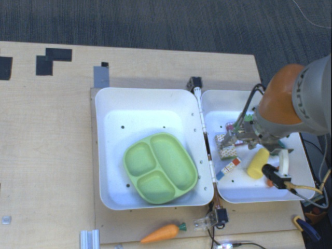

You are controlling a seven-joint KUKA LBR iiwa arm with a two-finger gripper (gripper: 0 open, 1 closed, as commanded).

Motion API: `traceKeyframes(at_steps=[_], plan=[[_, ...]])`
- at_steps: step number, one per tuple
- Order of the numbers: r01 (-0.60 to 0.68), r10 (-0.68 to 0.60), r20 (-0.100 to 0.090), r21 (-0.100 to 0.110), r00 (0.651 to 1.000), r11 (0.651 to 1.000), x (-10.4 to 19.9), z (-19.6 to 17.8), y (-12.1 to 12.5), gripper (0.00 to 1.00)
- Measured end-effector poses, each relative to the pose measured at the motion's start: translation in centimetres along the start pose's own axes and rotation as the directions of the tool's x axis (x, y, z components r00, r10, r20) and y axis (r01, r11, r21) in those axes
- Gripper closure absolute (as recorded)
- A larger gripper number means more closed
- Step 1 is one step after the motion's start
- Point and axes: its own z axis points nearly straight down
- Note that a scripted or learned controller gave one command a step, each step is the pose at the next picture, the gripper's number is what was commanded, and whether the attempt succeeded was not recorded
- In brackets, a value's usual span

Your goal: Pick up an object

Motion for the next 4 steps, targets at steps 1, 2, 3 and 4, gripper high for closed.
traceKeyframes(at_steps=[1, 2, 3, 4], plan=[[-0.003, 0.003, 0.003, 0.007, 1.000, 1.000, -2.3, 2.0, -6.1, 0.00], [-0.002, 0.002, 0.004, 0.000, 1.000, 1.000, -2.3, 0.8, -5.9, 1.00], [0.001, -0.001, 0.001, 0.010, 1.000, 1.000, 2.3, -7.8, 2.9, 1.00], [-0.001, 0.001, 0.003, 0.009, 1.000, 1.000, -5.8, -10.8, 12.0, 1.00]])
